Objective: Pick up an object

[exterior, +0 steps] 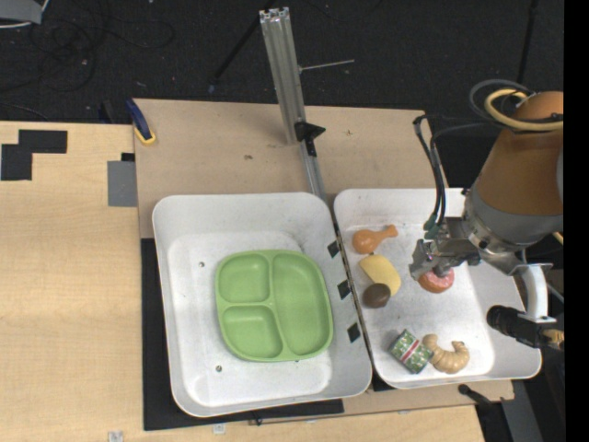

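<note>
In the right bin [497,362] lie an orange chicken-leg toy [373,238], a yellow block [381,272], a dark brown ball [375,295], a red round toy [436,281], a green packet [406,351] and a tan croissant-like toy [448,355]. My gripper [433,261] hangs low over the bin, right at the upper left edge of the red round toy. The arm's wrist hides the fingertips from above.
The left bin [184,238] holds a green divided plate [274,305]. A metal post [288,81] rises behind the two bins. Black clips [342,288] sit along the seam between the bins. A black cable [434,173] runs down toward the wrist.
</note>
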`<state>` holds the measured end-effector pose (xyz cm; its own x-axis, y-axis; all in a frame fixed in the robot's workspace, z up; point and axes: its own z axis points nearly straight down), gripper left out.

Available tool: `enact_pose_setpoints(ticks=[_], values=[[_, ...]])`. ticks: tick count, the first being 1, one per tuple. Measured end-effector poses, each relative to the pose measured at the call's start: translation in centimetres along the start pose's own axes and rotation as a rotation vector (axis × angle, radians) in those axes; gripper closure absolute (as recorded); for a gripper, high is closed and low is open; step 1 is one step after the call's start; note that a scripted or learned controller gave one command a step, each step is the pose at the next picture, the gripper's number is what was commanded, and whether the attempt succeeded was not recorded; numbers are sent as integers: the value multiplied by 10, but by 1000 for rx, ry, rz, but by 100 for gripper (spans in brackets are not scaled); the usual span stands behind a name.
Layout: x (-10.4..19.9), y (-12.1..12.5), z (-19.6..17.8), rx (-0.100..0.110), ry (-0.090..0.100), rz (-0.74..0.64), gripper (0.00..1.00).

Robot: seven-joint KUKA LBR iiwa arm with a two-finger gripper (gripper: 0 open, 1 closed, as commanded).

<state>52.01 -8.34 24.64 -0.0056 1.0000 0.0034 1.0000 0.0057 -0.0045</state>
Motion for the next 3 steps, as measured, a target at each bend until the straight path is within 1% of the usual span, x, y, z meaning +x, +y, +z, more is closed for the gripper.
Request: enact_pose_setpoints(ticks=[1, 2, 3], values=[[57, -8, 12, 0, 0, 1, 100], [111, -3, 7, -1, -1, 0, 100], [168, -15, 12, 1, -1, 0, 100]])
